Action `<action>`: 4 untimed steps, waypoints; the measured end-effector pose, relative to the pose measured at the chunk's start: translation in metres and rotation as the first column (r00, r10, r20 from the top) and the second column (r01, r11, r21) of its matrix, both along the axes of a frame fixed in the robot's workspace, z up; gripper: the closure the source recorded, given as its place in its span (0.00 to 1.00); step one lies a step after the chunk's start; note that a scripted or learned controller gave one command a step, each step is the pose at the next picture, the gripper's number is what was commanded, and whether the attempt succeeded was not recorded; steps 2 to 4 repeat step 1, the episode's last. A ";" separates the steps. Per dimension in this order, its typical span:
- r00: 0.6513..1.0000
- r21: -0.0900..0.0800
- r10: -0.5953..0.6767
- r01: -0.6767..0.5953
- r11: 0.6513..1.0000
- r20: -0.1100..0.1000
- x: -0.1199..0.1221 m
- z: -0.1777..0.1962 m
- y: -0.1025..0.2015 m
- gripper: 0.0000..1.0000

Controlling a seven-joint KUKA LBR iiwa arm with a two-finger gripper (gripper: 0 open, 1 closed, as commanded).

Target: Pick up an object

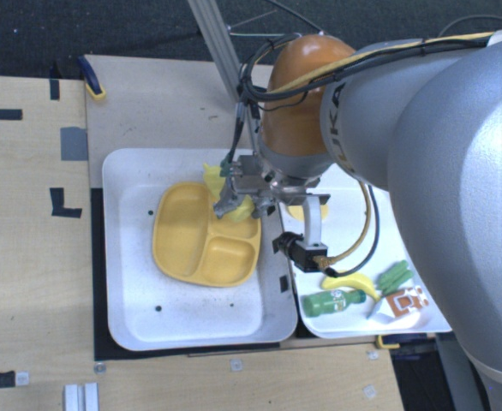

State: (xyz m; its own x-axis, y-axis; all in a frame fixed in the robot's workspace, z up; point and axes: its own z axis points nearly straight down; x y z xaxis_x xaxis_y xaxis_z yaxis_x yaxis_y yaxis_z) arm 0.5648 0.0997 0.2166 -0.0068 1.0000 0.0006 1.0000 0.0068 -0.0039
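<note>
Tan desk [28, 255] with dark tape marks, two white bins [131, 315]; end effector [234, 202] over yellow tray [204, 238], grip state unclear.

Divided plate [204, 247] in left bin [122, 315]; banana [355, 282], bottle [332, 301] in right bin [431, 322]

A blue-and-yellow clamp [91, 77] grips the bench's [28, 255] far edge.
</note>
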 end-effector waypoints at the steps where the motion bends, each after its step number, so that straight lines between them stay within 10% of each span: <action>1: 1.000 -0.001 -0.004 0.004 1.000 0.001 0.001 0.000 -0.003 0.00; 4: 1.000 -0.001 -0.004 0.004 1.000 0.001 0.001 0.000 -0.003 0.00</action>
